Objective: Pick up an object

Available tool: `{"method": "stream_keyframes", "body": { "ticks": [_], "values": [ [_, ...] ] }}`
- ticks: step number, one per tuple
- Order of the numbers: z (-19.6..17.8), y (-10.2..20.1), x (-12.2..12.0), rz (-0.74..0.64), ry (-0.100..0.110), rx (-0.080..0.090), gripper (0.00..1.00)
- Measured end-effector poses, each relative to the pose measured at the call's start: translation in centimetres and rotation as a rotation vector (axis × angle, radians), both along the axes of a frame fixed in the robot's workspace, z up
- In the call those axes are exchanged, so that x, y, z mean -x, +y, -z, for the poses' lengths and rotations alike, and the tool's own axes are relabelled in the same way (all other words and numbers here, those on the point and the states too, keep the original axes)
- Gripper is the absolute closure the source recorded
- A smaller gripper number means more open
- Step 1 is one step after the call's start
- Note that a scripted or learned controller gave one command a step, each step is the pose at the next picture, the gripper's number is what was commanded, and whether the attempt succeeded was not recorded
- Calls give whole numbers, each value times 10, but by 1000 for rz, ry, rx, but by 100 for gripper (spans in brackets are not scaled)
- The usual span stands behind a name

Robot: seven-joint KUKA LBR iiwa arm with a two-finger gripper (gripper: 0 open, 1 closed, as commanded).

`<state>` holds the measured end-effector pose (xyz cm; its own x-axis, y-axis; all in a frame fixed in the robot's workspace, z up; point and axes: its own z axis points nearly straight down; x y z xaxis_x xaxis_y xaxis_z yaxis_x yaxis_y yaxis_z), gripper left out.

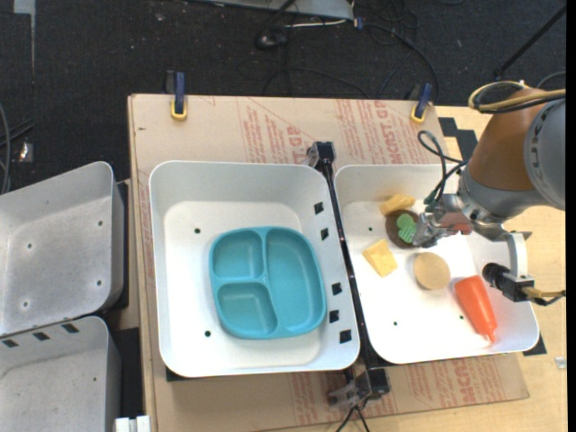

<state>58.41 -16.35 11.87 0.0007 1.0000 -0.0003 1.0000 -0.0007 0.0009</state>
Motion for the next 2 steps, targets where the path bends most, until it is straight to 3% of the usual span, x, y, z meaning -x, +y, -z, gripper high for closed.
{"method": "stream_keyframes", "body": {
  "ticks": [2],
  "values": [
    [-120, -15, 1, -1, -4, 2, 100]
  ]
}}
